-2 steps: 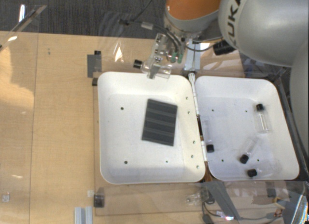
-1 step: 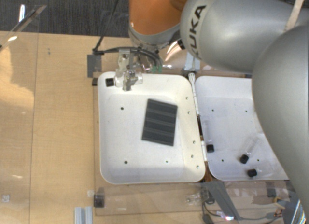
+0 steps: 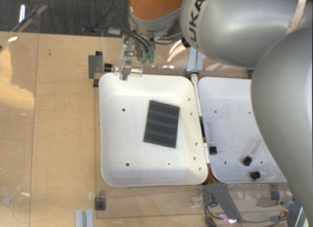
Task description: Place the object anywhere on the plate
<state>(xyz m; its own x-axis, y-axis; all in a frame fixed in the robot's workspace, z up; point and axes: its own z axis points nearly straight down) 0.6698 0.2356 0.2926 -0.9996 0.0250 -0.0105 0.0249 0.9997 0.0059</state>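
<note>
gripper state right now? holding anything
gripper: over the far rim of the left bin; open or shut cannot be told, nothing visibly held.

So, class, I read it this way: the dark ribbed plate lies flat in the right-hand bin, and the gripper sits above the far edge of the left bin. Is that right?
Not quite. The camera view shows the dark ribbed plate lying flat in the left bin, not the right bin. The rest stands: the gripper sits above the left bin's far edge.
</note>
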